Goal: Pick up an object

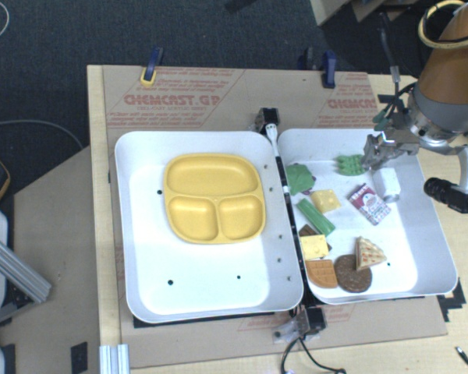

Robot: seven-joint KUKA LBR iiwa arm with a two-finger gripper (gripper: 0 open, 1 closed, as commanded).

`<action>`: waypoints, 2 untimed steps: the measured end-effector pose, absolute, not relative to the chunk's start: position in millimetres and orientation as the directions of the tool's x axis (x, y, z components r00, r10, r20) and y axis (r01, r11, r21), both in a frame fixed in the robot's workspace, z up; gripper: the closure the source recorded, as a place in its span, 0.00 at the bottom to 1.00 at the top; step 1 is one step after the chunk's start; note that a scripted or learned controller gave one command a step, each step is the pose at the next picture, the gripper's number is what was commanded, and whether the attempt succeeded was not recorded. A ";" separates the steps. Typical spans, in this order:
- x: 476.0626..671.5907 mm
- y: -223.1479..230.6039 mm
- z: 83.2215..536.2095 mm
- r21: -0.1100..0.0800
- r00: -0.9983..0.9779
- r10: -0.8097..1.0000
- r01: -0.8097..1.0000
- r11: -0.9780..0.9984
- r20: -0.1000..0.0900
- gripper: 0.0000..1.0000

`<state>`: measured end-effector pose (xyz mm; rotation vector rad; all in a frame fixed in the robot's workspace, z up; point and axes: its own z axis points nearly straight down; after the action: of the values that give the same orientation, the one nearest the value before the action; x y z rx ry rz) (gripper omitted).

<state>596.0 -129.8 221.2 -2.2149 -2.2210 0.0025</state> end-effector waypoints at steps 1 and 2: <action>567.0 -89.8 233.3 -0.004 -0.004 1.000 1.000 0.004 0.003 1.00; 525.9 -51.6 228.2 -0.005 -0.003 1.000 1.000 0.003 0.003 1.00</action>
<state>525.9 -51.6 228.2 -2.2143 -2.2205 0.0031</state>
